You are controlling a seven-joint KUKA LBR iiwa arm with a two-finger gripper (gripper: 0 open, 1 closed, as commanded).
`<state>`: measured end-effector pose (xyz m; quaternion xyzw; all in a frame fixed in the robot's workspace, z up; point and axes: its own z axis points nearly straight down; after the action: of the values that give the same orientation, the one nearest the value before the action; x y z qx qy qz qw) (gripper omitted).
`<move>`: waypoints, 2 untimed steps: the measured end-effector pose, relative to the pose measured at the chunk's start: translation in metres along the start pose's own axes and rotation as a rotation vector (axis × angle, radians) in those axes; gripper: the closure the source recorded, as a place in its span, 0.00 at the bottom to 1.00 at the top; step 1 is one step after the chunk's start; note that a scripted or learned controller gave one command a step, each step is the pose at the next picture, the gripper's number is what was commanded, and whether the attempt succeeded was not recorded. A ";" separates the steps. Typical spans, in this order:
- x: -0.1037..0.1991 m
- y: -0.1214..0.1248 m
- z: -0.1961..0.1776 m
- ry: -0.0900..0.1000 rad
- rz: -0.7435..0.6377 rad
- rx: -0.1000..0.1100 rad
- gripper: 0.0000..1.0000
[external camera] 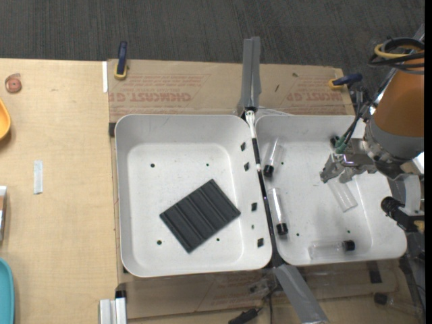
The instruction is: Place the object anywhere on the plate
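Starting at the far left, the tabletop (pixel 61 127) is plain light wood, with a bit of orange (pixel 3 123) poking in at the left edge, a small reddish disc (pixel 13 84) near the top corner, a little pale strip (pixel 38 177) lying flat, and a teal corner (pixel 5 292) at the bottom left.

Next comes a cardboard sheet (pixel 202 86) under both bins, pinned at the back by a blue clamp (pixel 121 58) on the left and another clamp (pixel 345 81) on the right.

The left bin (pixel 125 201) holds the plate (pixel 200 215), a dark ribbed rectangular slab lying flat and turned at an angle, roughly centre and a bit toward the front.

The right bin (pixel 385 248) has the objects: clear tubes with black caps. One tube (pixel 270 159) lies near the bin's left wall toward the back, a second tube (pixel 277 211) sits just below it along the same wall, and a third tube (pixel 331 248) lies sideways near the front edge. All three are in the right bin, well apart from the plate.

The hand (pixel 341 171) hangs over the right bin's middle, at the end of the arm (pixel 398 113) with its orange band. Just under it there's a faint clear shape (pixel 344 198) on the bin floor. I can't tell how wide the hand is set, or whether it's got anything.
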<state>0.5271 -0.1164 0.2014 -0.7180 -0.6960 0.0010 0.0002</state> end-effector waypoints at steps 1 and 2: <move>0.110 0.010 0.011 0.000 -0.318 0.002 1.00; 0.211 -0.013 0.011 0.000 -0.366 0.002 1.00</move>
<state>0.5211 0.0951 0.1904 -0.5796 -0.8149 0.0017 0.0009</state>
